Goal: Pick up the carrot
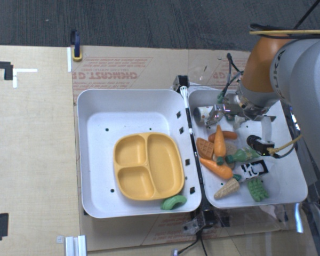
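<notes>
Cardboard point(112, 71) underlies both bins; pincer point(220, 122) grips the upright carrot point(219, 141).

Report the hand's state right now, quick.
Hand: down in the right bin, right at the top end of an upright carrot. Grip on the carrot cannot be told.
</notes>
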You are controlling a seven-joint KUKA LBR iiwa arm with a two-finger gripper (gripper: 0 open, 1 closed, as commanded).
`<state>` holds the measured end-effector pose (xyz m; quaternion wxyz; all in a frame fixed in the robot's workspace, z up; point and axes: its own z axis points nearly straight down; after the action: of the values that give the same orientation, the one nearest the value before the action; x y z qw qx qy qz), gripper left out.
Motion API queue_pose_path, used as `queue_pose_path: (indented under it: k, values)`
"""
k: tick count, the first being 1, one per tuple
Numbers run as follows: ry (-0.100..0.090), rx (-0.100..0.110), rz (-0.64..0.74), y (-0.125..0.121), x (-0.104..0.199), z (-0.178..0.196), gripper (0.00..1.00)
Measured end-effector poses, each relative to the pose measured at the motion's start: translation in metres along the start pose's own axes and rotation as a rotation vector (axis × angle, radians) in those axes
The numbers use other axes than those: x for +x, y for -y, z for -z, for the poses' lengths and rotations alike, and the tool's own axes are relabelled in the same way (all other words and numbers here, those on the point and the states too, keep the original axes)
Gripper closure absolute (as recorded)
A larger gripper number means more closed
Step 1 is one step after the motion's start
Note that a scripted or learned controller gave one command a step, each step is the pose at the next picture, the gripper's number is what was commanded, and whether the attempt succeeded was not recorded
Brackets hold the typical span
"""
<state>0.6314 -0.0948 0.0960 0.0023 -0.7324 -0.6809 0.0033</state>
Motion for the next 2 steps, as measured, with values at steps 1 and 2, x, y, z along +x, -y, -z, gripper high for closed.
queue_pose_path:
  k: [1, 2]
  values:
    - [-0.003, -0.005, -0.195, 0.044, -0.026, -0.004, 0.0]
    - [-0.003, -0.006, -0.317, 0.09, -0.057, -0.005, 0.0]
